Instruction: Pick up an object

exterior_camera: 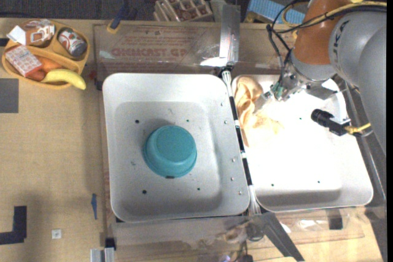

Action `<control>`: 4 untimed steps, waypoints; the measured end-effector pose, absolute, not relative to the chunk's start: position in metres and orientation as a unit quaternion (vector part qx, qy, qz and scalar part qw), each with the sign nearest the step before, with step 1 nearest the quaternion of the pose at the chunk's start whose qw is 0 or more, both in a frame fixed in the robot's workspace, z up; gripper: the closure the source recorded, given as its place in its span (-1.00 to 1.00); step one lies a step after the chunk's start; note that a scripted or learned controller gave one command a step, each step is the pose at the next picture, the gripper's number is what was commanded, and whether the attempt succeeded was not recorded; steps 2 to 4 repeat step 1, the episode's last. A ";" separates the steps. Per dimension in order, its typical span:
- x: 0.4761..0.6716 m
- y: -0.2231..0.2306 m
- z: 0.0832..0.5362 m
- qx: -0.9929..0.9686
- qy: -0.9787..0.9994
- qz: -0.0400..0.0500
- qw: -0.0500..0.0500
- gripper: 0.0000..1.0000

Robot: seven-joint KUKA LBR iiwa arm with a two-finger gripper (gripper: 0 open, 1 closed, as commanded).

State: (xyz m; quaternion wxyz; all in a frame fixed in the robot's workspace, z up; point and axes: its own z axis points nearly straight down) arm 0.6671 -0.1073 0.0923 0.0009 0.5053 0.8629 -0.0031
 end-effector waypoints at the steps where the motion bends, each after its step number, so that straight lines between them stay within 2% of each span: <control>1: 0.604 -0.120 0.093 0.502 0.865 0.003 0.006 -1.00; 4: 0.604 -0.120 0.093 0.502 0.865 0.003 0.006 -1.00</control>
